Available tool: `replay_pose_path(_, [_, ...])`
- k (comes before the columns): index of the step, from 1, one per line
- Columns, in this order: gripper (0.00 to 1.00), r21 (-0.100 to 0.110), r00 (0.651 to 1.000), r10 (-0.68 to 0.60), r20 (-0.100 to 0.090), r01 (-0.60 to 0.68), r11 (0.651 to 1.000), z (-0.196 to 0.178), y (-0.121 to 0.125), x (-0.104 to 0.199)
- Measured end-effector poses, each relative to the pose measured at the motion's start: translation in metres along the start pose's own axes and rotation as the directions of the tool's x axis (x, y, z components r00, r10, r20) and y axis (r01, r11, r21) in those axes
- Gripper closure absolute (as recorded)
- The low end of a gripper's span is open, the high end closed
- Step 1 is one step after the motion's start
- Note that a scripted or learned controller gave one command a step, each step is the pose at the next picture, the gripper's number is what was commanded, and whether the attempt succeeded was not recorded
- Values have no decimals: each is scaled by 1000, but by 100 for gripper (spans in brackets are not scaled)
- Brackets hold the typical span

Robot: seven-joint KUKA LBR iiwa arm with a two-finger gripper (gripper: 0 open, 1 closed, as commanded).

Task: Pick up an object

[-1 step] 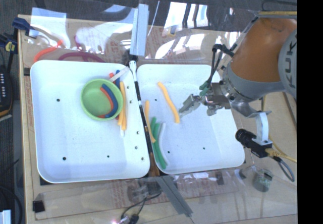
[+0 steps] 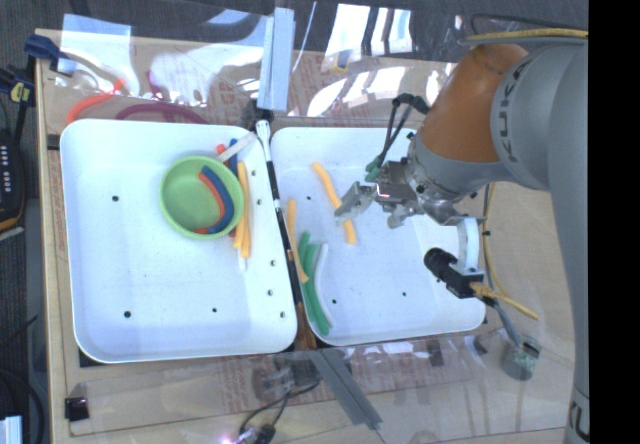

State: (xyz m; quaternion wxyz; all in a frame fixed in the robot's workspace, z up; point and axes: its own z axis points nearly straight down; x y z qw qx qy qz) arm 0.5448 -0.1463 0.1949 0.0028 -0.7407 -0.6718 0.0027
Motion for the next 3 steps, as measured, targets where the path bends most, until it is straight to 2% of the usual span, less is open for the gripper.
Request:
replay_pose_path(1, [0,-7,976,-220,1,220,976,102,50,-27])
replay_pose_path(2, [100,-5,975,-222,3,222,975,92,50,-29])
replay_pose_path(3, [100,-7,965,-264,2,264,965,17,83,-19])
